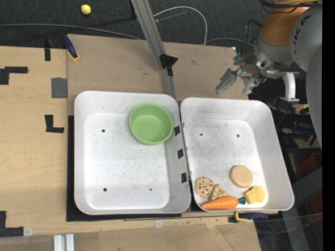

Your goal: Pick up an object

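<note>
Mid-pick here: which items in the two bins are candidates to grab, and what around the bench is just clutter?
Candidates:
green bowl, left bin
carrot, round cookie, tan disc, yellow piece, right bin

Clutter:
yellow ball
metal pole
white cable
black tape marks

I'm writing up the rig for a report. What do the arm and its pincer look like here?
The grey, rounded KUKA arm has a glossy orange band above the wrist. Black cables loop over its top. The wrist is dark metal with small teal-green parts, and the pincer at its end has slim grey fingers.
</note>
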### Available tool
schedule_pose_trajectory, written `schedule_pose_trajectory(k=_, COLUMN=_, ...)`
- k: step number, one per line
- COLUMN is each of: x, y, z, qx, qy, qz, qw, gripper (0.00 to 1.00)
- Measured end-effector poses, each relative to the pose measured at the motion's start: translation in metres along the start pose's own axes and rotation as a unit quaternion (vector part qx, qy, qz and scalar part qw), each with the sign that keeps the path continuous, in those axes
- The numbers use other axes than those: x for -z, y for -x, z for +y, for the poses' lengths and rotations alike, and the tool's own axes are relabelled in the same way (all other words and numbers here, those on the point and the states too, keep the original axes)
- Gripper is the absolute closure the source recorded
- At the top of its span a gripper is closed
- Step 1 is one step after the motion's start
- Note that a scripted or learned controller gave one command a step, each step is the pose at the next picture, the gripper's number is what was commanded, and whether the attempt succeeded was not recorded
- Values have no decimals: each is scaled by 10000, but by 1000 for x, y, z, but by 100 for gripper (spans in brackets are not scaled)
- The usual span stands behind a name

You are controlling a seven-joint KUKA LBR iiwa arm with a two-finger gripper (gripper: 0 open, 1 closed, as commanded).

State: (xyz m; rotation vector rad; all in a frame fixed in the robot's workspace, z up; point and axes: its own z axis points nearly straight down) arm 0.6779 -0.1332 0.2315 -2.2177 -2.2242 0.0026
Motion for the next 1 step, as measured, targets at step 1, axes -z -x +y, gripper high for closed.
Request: schedule_pose_trajectory(k=1, x=0, y=0, z=0, qx=-1, qy=-2, qz=-4, qw=10000, gripper=0)
